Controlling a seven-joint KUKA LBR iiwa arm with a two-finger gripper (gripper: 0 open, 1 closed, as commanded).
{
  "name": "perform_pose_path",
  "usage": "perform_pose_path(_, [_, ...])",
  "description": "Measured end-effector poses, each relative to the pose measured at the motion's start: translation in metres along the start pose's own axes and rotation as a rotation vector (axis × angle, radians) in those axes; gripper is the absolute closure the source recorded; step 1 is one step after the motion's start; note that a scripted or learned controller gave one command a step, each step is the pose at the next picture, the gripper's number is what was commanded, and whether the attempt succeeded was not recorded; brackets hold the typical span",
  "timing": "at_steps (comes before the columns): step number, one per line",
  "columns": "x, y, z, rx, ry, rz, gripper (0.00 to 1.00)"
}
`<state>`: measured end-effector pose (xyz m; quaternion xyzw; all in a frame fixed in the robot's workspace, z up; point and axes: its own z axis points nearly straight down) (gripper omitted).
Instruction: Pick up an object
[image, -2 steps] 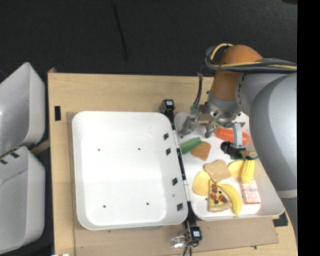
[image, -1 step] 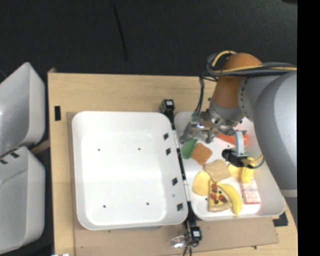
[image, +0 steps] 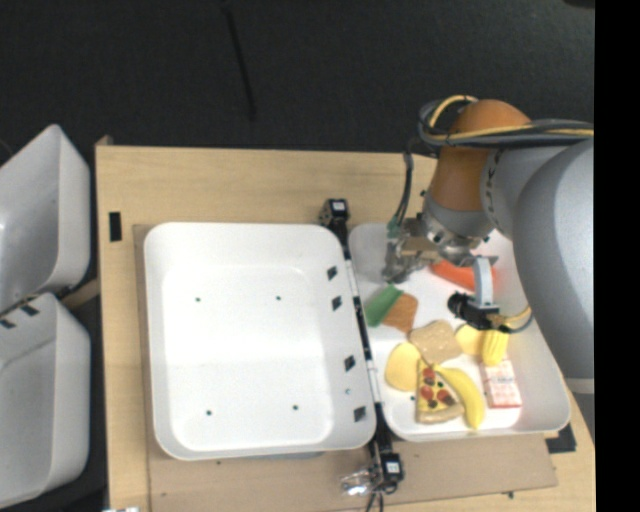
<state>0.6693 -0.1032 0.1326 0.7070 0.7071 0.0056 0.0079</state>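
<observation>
fingers (image: 402, 262): state cannot tell, low in right bin (image: 545, 405) | 1 pizza slice (image: 435, 392) | 1 banana (image: 466, 395) | 1 carrot (image: 460, 273)

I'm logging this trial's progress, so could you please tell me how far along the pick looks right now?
Done: the arm is over the right bin, with the gripper low at its far end, near the green piece and the orange carrot-like piece. In hand: nothing can be seen between its fingers. Left: the grasp and the lift; the pizza slice and banana lie in the bin.
</observation>
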Motion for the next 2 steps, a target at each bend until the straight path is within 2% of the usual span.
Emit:
perform_pose_path(1, [0.000, 0.000, 0.000, 0.000, 0.000, 0.001, 0.00])
perform_pose_path(2, [-0.001, -0.015, 0.014, -0.004, -0.001, -0.003, 0.00])
